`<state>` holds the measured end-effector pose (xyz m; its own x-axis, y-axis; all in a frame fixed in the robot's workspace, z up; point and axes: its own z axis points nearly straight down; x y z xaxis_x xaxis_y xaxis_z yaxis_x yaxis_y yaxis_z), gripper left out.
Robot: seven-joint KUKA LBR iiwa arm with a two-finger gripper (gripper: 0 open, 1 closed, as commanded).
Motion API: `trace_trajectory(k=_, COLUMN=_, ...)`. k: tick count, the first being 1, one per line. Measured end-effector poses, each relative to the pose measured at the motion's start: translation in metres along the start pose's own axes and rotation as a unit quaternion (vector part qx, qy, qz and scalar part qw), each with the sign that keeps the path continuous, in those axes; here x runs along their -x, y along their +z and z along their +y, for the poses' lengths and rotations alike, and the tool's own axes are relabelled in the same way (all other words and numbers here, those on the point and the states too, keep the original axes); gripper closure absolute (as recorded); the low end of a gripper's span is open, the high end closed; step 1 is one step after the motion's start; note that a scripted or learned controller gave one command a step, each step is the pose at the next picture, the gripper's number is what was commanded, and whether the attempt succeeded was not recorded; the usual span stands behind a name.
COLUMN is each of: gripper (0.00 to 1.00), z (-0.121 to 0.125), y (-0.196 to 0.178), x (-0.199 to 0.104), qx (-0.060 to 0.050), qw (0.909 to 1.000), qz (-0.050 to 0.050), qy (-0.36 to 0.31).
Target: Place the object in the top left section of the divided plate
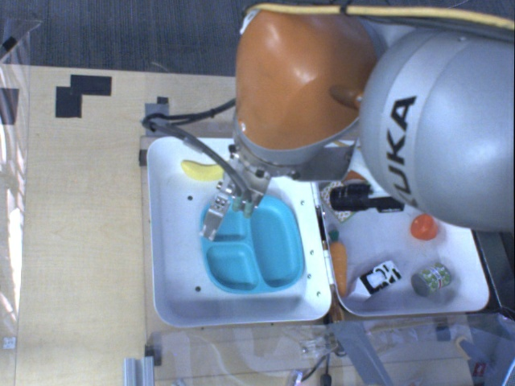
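Seen from the camera view, my gripper (228, 207) hangs over the upper left corner of the blue divided plate (256, 244) in the left bin (165, 240); whether it is spread or pinching anything I cannot tell. As I judge it, placement is unconfirmed: a yellow banana-like object (198, 169) lies in the bin beyond the plate, perhaps the task's object.

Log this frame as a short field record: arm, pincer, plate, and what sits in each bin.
arm: grey with orange band, over the left bin
pincer: above the upper left part of the blue divided plate; grip state unclear
left bin: divided plate, yellow object near its top edge
right bin: orange ball, carrot-like orange piece, black-and-white item, small greenish can
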<state>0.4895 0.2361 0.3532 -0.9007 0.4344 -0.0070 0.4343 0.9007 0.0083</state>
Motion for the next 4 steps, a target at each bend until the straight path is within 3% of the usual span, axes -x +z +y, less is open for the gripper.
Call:
trace_trajectory(k=1, gripper=0.0, z=-0.004, y=0.184, x=-0.003, qx=-0.005, qw=0.9999, qz=0.005, qy=-0.012)
trace_trajectory(k=2, gripper=0.0, z=0.015, y=0.26, x=0.03, qx=0.006, qw=0.9999, qz=-0.004, qy=-0.015)
trace_trajectory(k=3, gripper=1.0, z=0.018, y=0.248, x=0.034, qx=0.011, qw=0.9998, qz=-0.008, qy=-0.014)
trace_trajectory(k=4, gripper=1.0, z=0.002, y=0.251, x=0.023, qx=0.014, qw=0.9983, qz=-0.003, qy=0.056)
